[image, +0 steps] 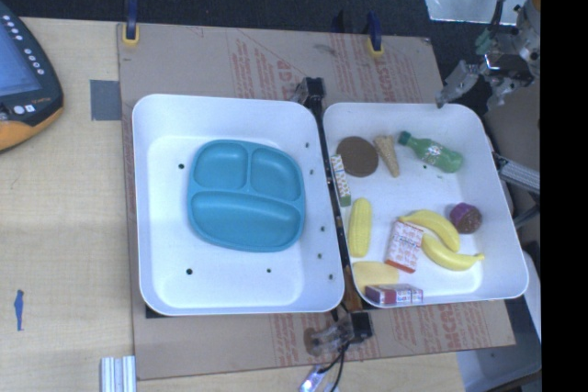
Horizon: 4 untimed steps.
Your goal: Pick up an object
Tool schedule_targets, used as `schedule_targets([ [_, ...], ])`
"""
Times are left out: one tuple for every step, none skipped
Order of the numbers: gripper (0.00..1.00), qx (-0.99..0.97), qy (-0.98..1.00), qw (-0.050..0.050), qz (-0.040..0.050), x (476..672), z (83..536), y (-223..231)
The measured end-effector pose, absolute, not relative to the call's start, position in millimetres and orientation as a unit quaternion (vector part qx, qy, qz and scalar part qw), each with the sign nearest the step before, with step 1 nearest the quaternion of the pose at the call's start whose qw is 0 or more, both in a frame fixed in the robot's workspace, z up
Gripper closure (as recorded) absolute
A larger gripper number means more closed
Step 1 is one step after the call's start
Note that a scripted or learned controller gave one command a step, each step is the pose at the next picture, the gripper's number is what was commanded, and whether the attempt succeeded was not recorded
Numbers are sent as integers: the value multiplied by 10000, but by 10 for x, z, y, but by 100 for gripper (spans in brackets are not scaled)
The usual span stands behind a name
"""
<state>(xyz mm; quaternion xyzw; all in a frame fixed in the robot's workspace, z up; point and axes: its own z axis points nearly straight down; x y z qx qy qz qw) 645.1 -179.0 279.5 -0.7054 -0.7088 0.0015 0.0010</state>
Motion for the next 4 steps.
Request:
schedule_targets([
  [0, -7060, -7081, 98, 60, 5488, 1461, -1661],
  [0, -7037, -7105, 9, 9, 6142, 885, -1401],
  [0, -7036, -7106, -3, 1, 6585, 927, -949],
  [100, -7042, -7100, 13, 20, 6566, 1031, -980],
])
